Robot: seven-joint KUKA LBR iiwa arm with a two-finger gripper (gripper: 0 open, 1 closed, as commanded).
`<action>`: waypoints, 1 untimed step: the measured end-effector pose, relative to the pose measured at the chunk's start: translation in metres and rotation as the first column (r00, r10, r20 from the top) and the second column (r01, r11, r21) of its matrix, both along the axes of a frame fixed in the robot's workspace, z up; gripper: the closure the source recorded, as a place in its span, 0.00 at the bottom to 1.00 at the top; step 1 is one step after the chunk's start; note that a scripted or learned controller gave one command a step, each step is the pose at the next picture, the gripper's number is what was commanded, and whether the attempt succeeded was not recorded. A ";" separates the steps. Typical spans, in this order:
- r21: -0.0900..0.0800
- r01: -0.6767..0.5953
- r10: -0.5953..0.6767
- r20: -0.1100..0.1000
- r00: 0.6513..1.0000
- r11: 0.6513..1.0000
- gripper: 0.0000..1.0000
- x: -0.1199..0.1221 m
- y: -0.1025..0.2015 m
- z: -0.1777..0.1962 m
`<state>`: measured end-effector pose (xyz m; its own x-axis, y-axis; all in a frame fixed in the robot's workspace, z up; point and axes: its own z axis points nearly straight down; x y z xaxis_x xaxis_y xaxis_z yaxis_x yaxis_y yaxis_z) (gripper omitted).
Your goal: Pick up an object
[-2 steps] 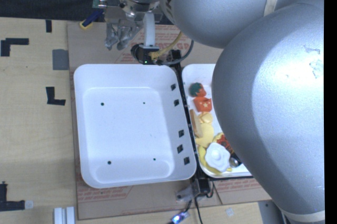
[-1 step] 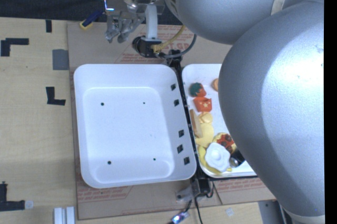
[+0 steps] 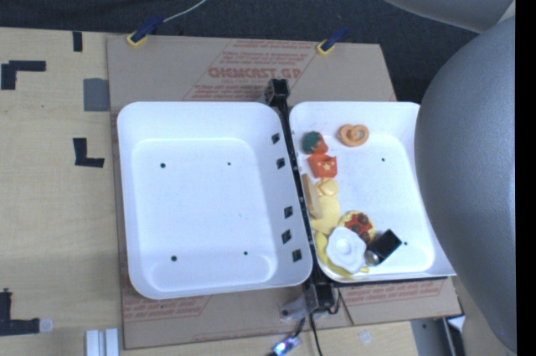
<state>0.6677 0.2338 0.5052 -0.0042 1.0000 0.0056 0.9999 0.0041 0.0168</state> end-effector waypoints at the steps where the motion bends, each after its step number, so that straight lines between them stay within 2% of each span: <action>1: -0.012 0.004 -0.004 -0.034 0.999 1.000 1.00 -0.035 -0.002 -0.255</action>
